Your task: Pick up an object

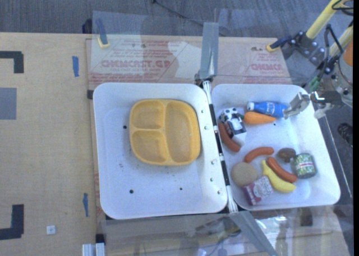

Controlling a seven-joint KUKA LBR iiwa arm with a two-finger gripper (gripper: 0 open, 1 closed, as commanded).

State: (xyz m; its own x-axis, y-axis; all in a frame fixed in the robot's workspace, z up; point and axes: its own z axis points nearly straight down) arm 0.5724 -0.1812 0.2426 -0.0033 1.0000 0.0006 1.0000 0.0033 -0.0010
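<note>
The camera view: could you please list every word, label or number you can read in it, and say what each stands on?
Red print on the cardboard sheet behind the bins: blurred and seemingly mirrored, not readable.
Blue bottle: label too small to read.
Green can: label blurred.
Red packet: print illegible.

A pale grey metal pincer (303, 105) with angular fingers, black cables looping above it at the wrist.

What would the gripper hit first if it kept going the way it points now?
Probably the blue bottle: the gripper points left at its near end, just above the carrot. Height over the bin is unclear.
</note>
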